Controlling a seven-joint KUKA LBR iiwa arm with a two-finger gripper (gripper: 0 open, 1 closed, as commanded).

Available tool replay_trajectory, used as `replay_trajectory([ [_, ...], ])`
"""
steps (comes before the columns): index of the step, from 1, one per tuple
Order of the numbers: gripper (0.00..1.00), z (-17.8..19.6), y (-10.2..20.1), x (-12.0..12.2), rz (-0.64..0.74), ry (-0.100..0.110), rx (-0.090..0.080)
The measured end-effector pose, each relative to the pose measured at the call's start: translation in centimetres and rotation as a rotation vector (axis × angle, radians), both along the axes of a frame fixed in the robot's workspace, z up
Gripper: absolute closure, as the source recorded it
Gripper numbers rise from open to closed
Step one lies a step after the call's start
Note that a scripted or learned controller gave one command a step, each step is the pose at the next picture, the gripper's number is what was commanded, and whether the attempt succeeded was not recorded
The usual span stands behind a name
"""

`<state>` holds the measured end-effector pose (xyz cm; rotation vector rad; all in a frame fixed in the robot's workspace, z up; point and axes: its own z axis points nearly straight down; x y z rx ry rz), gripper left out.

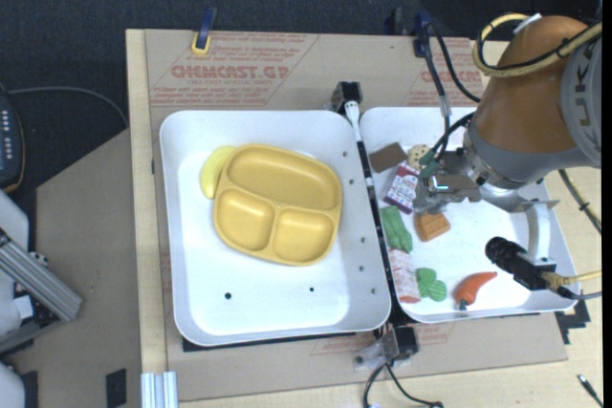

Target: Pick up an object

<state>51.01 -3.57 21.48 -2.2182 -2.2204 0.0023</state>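
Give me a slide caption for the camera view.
KUKA arm's gripper over right bin of small toy foods; yellow divided tray in left bin.

We can read red print on the brown protective sheet (287, 72) that covers the bench beyond the far edge of the left bin (182, 205): it looks like "CHEMCAST GP", repeated in diagonal rows. On the arm (564, 81) at the right edge we see part of large dark letters, seemingly "UK". The purple packet (403, 188) in the right bin (555, 296) bears print too small for us to read.

The arm (535, 100) reaches in from the right, its tool (442, 179) apparently pointing down.
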Motion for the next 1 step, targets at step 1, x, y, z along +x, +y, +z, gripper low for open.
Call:
replay_trajectory([
  [1,1.00,1.69,-0.57,0.45,-0.002,-0.005,-0.002],
])
